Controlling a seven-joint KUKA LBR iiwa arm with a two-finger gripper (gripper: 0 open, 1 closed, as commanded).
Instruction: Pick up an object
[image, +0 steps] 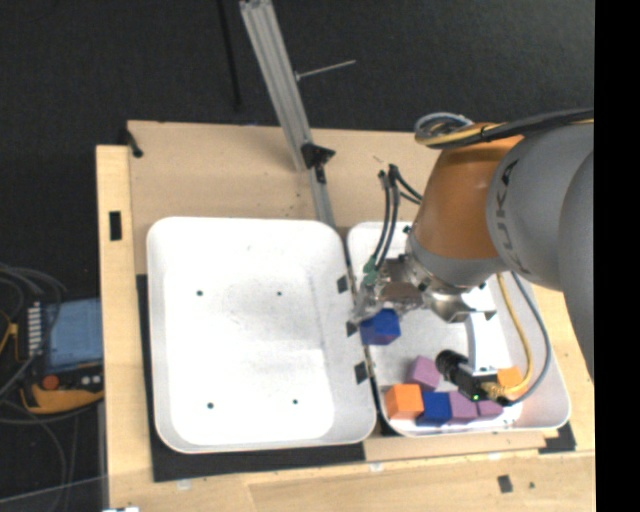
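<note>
Partial grey lettering "UK" on the arm (520, 215).

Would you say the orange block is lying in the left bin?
No, the orange block lies in the right bin, beside a blue block.

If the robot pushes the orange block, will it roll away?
Probably not. The orange block looks boxy with flat faces, so it should slide rather than roll. It seems stiff and likely light. The blue block sits right beside it, so a push may nudge that too.
</note>
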